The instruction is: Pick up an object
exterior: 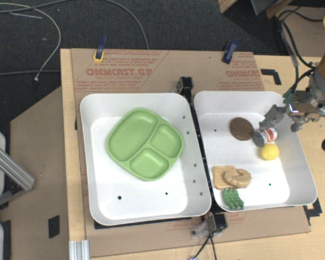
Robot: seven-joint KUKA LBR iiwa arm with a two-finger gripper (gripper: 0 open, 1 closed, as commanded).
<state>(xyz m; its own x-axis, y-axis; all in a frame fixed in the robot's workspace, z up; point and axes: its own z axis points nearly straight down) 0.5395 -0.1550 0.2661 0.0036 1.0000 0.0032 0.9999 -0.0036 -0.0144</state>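
Observation:
The right bin [292, 194] holds a brown disc [241, 128], a small red-and-white can [265, 136] lying on its side, a yellow lemon-like ball [270, 153], a tan pretzel-shaped piece [231, 177] and a small green toy [233, 198]. My gripper [285, 121] hangs over the bin's upper right part, just up and right of the can. Its two grey fingers [272, 116] are spread apart, so it is open. One finger reaches down toward the can, and nothing sits between them.
The left bin [97, 199] carries a green three-compartment plate [145, 143]. A black clamp [184, 85] sits where the two bins meet at the back. Cardboard lies under both bins, and cables run beside the arm at the right.

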